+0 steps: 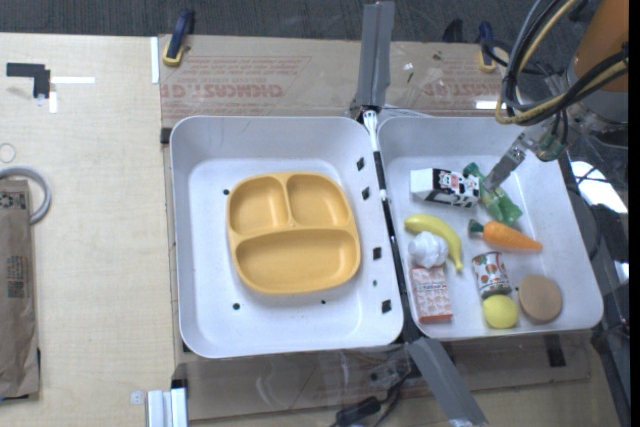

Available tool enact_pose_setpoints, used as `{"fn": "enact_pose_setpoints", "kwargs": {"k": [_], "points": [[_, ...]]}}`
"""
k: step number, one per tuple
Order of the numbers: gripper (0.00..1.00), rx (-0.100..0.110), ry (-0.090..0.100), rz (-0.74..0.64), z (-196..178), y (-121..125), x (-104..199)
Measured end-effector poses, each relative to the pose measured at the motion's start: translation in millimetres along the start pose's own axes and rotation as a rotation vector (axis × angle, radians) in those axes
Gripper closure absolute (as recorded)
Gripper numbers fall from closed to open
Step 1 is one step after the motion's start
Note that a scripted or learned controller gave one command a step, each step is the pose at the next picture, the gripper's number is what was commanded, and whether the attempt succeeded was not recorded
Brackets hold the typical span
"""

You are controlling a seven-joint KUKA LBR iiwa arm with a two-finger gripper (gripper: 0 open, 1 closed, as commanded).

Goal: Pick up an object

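Carton point(444, 185): your likeliest target, since the gripper point(497, 173) sits just beside its right end. It is the black-and-white patterned box lying flat at the back of the right bin point(575, 215). You can expect it to be light, stiff-walled and possibly crushable; take it across its short width, squarely, so it does not twist out.
Gripper state: you cannot tell from this view whether it is open or closed, and nothing shows as held.
Yellow divided plate point(294, 233): one, alone in the left bin point(195, 245); wide, rigid, and probably hard to grasp except at the rim.
Banana point(437, 230): one, curved and smooth; it may roll.
Carrot point(510, 236): one, tapered, with its green top point(503, 207) close under the gripper.
Red packet point(431, 296): one, flat; little to pinch.
Small can point(491, 273): one, hard, round and likely slippery.
Brown disc point(540, 298): one, at the front right corner.
Lemon point(500, 312): one, touching the can.
White crumpled lump point(427, 247): one, soft, resting against the banana.
Bins: two, side by side.
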State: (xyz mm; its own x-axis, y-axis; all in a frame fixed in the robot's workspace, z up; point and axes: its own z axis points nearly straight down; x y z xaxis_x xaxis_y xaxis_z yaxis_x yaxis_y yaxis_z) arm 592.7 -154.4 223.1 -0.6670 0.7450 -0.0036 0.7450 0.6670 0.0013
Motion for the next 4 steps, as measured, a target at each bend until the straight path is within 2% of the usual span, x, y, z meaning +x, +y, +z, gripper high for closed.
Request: {"fn": "enact_pose_setpoints", "kwargs": {"k": [1,2,3,4], "points": [[0.00,0.001,0.003,-0.208,83,-47,53],[0.00,-0.001,-0.001,-0.356,131,-25,-14],[1.00,-0.005,-0.006,-0.352,120,-24,-16],[1.00,-0.002,-0.001,-0.379,30,24,-26]]}}
